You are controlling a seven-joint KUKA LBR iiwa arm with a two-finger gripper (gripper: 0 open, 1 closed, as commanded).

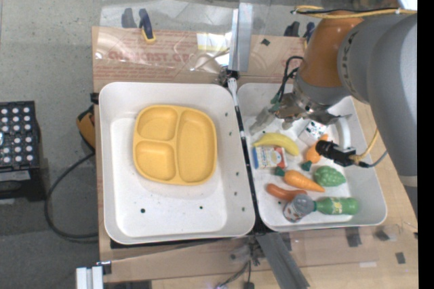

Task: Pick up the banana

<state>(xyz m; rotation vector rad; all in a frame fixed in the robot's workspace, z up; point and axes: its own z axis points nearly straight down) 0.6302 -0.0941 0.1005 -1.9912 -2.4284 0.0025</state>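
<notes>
On the desk you had two white bins: the left bin held a yellow divided plate, and the arm hung over the right bin. The hand sat just above the banana, which lay loose near the divider among toy food; I'd call it the approach step, nothing gripped. Fingers looked apart, so next you'd need to drop down around the banana and close.

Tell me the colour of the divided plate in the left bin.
Yellow. The divided plate shows clearly in the camera view, in the left bin.
</notes>
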